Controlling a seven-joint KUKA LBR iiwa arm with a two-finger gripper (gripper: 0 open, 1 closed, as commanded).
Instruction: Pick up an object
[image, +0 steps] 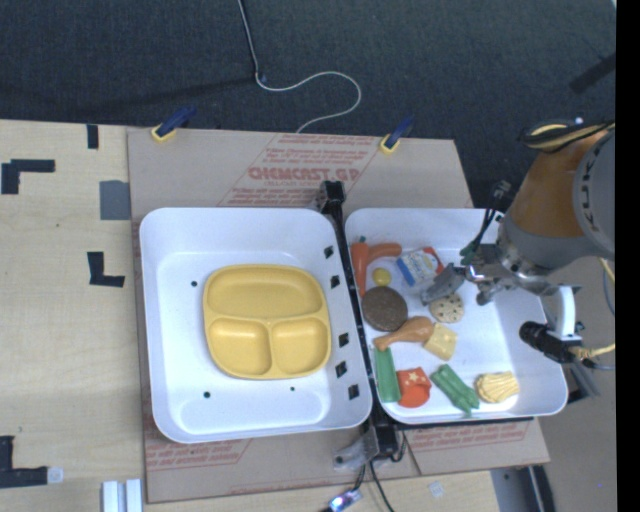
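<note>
1. While the gripper hangs low just above the cookie, right of the brown disc, its opening can't be told.
2. Step: probably the reach; next, close squarely on it.

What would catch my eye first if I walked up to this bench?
Probably the big yellow divided plate, lying alone in the left bin. Next, the colourful heap of toy food in the right bin: a chicken drumstick, a brown round patty, green pieces and more. Over that bin's upper right part hangs the grey arm with its orange band, its gripper low above the toys.
</note>
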